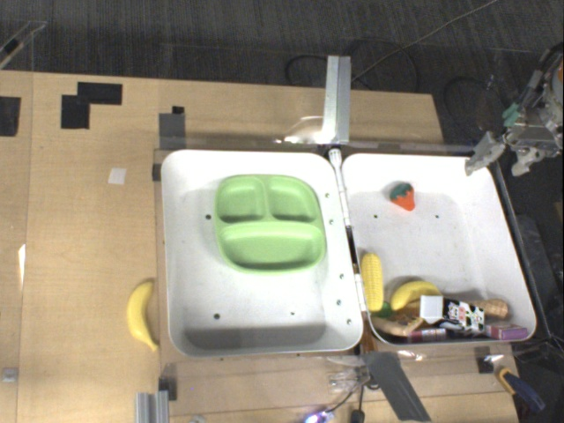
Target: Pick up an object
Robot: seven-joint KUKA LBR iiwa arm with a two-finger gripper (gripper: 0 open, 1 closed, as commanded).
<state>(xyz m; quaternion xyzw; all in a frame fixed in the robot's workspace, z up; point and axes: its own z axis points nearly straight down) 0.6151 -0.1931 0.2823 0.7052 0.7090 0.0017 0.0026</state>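
Camera view recorded the gripper (499, 155) at 2 o'clock, fingers spread wide, holding nothing. Strawberry (403, 196) sat clear in the right bin (458, 236); corn (372, 281), banana (412, 293) crowded at 5 o'clock.

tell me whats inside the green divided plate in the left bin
The green divided plate shows bare green compartments, nothing lying in them. Whatever is beneath it, on the left bin floor, is covered.

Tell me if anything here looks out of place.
One banana lies on the bench outside the left bin, by its lower left corner. The other toys are piled in the right bin, apart from a lone strawberry.
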